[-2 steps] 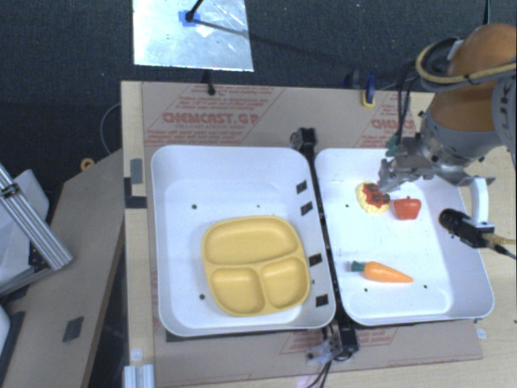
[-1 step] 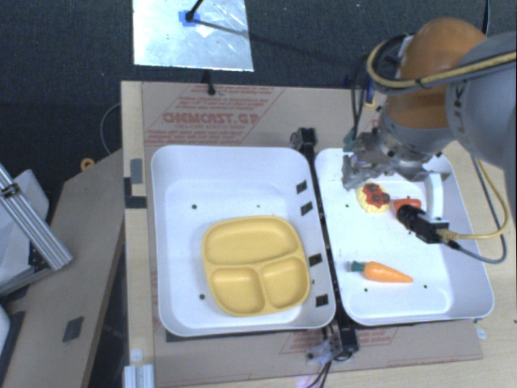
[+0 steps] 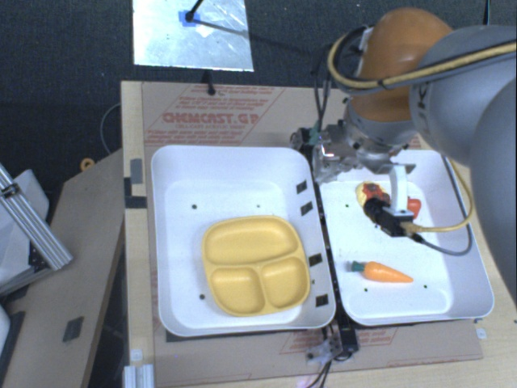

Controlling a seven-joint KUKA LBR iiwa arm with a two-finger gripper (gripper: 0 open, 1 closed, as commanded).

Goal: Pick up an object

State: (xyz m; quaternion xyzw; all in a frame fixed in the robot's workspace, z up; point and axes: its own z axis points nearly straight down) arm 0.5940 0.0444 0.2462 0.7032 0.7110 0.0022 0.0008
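Overhead slanted view of a tabletop (image 3: 137,120) bearing two shallow white bins side by side. The left bin (image 3: 166,217) holds a yellow divided plate (image 3: 254,263) with three compartments. A grey arm with an orange band (image 3: 400,47) reaches in from the right, and its end effector (image 3: 333,162) hangs over the far left corner of the right bin (image 3: 472,293), close to the wall the two bins share. Whether the end effector is open or closed cannot be told from this angle, and nothing is seen held in it.

Two things lie in the right bin. A small red and yellow object (image 3: 371,191), partly hidden behind robot hardware, sits near the end effector, a little to its right and toward the near side. A toy carrot (image 3: 386,273) lies well apart from the end effector, toward the bin's near edge and somewhat right. Its long axis runs roughly left to right across the view, green stub at left, pointed tip at right.

The small object looks like the closer target; reaching the carrot would likely mean travelling toward the near edge and closing across its narrow width.
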